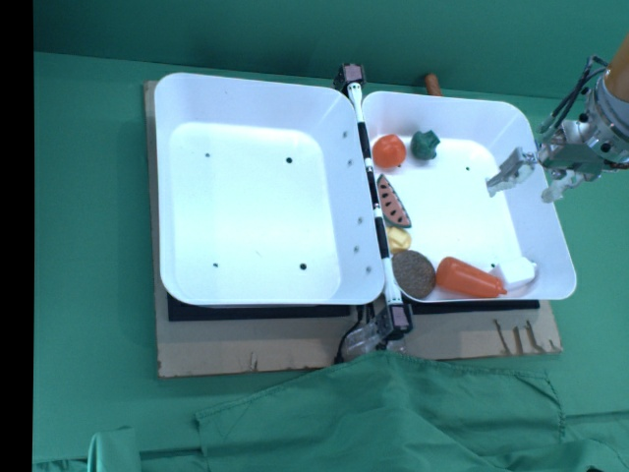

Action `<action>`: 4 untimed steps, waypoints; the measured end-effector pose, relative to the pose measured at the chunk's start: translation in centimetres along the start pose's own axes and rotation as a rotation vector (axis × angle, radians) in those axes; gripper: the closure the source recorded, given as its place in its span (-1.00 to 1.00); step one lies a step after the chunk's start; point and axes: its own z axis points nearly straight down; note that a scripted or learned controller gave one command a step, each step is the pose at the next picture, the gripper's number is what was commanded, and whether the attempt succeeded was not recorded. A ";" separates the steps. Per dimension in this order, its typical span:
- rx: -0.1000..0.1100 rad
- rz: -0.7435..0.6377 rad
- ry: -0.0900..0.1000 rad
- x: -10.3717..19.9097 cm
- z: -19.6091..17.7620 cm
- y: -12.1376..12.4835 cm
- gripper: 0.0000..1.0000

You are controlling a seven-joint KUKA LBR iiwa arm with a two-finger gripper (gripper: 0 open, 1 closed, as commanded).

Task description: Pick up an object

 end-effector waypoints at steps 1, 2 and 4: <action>0.008 0.004 0.002 -3.2 9.9 1.0 -1.00; -0.002 -0.001 0.000 -0.9 18.9 3.0 -1.00; -0.021 0.001 -0.008 -1.3 18.2 -0.1 -1.00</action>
